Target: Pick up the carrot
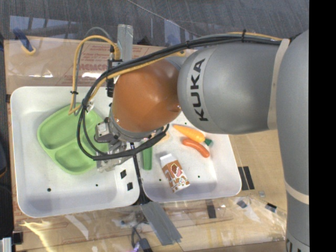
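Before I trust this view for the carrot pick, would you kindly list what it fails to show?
- Gripper: wrist and cables cover it; finger state unreadable.
- Carrot: its left end runs under the arm.
- Green plate: right part covered by the gripper.
- Right bin: far half behind the arm.
- Carton: print too small.

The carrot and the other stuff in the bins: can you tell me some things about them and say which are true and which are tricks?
1. The carrot lies in the right bin. True.
2. The carrot is between the tool's fingers. False: it lies in the bin, beside the red sausage, apart from the tool.
3. The green plate is in the left bin. True.
4. The small carton sits on the green plate. False: it is in the right bin.
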`<state>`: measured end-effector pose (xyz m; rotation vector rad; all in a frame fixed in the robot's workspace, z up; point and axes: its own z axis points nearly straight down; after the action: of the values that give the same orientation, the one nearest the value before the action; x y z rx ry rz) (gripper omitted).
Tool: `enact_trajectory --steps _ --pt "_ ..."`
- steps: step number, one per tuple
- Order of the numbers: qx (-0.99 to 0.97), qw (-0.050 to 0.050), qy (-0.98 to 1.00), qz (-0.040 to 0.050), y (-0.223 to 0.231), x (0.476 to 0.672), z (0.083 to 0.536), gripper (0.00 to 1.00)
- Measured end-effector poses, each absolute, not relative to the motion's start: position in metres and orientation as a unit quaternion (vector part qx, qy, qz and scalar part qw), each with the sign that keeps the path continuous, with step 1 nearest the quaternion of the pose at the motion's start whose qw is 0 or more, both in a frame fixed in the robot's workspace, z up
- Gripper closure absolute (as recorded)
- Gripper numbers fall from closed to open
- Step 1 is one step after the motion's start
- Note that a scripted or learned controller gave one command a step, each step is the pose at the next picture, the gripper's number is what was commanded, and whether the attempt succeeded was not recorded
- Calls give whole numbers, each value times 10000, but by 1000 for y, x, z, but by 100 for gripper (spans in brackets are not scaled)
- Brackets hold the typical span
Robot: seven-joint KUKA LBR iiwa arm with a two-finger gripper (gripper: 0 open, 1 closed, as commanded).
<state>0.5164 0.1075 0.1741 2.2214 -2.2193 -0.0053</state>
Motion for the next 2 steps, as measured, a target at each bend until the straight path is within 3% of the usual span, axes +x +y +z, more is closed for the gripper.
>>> enact_trajectory --steps 1,2 --pt "8018 -3 -5976 -4 106 514 167 100" --pt "7719 -7 -6358 -9 111 543 148 100"
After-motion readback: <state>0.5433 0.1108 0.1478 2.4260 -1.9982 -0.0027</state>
